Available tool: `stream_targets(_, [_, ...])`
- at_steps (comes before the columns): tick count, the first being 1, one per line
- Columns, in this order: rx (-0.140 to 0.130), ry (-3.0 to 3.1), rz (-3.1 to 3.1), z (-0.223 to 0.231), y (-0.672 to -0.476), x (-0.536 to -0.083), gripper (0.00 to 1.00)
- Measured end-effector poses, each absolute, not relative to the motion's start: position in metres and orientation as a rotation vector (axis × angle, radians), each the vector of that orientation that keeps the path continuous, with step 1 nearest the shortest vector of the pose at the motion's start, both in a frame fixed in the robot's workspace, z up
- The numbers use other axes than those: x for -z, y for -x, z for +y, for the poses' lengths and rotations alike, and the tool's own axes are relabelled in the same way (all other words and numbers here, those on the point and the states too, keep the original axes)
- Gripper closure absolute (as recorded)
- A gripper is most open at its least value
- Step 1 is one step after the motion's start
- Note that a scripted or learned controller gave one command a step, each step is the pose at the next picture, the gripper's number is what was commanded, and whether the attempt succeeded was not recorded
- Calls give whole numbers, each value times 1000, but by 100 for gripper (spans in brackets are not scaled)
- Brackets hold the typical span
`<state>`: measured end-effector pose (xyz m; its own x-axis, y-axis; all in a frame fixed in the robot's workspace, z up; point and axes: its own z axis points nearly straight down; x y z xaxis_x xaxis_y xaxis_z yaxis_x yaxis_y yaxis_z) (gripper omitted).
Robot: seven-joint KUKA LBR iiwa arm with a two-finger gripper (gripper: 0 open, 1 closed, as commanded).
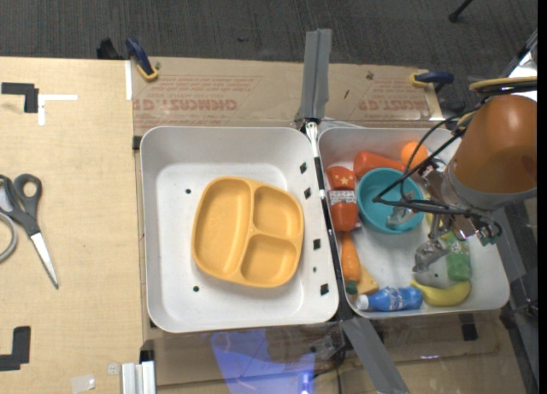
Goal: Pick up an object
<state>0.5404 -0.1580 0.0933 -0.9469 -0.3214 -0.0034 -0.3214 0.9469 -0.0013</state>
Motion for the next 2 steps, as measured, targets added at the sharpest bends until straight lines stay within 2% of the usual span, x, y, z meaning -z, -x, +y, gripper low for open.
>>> stream_targets(1, [0,338,3146,-138,-602,-92,0])
stream_targets(2, [6,101,3139,-100,-593,-93,0])
